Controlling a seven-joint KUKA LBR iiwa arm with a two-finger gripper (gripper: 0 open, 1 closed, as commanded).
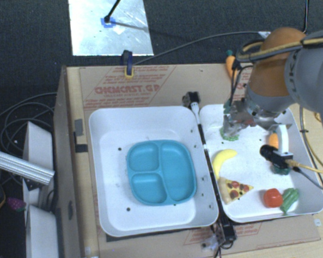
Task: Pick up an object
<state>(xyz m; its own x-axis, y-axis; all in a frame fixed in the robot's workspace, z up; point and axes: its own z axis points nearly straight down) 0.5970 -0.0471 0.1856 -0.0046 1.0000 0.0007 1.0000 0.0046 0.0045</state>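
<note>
Several toys loose in right bin (307,144); pincer (231,128) down at a green piece (229,134) near the far-left corner, opening unreadable, nothing visibly held. Risk: slip off against the bin wall, or nudge toward banana (223,159).

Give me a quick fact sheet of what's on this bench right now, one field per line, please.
left bin: holds a blue divided plate
right bin: holds the toy foods
banana: near the divider between the bins
pizza slice: in front of the banana
red tomato: at the front, beside a green vegetable
green item: at the back of the right bin, under the gripper
gripper: low over that green item; grasp not discernible
</note>
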